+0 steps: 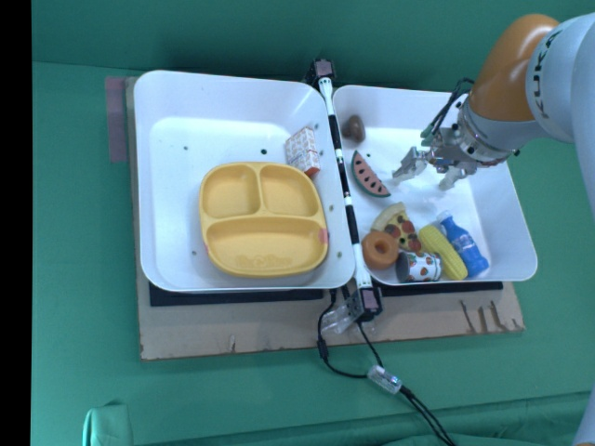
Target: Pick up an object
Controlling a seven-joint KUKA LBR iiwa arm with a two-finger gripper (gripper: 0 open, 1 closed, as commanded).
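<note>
My gripper [430,173] hangs over the middle of the right bin [483,128], fingers spread open with nothing between them. Left of it lies a watermelon slice [368,176], and a small brown piece [353,126] sits further back. Below the gripper, at the bin's front, cluster a pizza slice [394,221], a donut [379,249], a printed can [418,267], a corn cob [442,252] and a blue bottle [463,243]. In the left bin [177,119] a yellow divided plate [263,218] lies flat, with a small milk carton [302,149] behind it.
A black-and-white divider bar [338,170] runs between the bins. Cables [372,360] trail from the front of the bench over the green cloth. The arm's orange band [507,63] reaches in from the upper right.
</note>
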